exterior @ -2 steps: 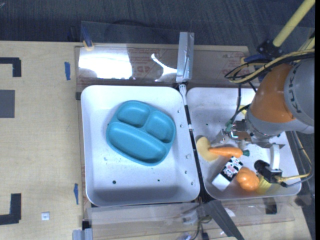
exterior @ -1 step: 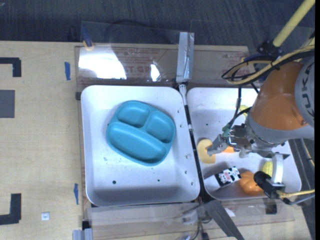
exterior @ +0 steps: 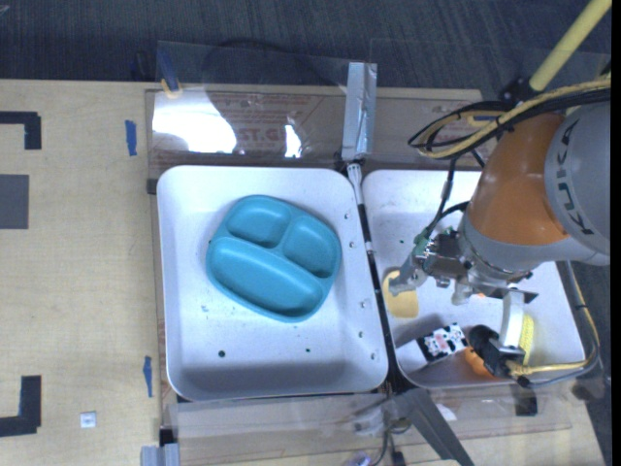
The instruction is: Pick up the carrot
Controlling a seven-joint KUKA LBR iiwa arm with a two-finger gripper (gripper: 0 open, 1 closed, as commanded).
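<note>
Carrot (exterior: 472,361) in rt bin (exterior: 403,202), nearer cam than tool (exterior: 405,282), apart.

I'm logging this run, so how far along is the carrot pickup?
Nothing looks done yet. The claw hangs over the right bin, beside a pale yellow piece. An orange bit that is probably the carrot lies near the bin's front edge, apart from the claw. Reaching, gripping and lifting it are left.

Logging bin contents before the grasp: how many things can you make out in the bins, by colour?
Blue: 1, divided plate
Pale yellow: 1, block
Black-and-white: 1, small item
Orange: 1, carrot, partly hidden
Total: 4
</note>
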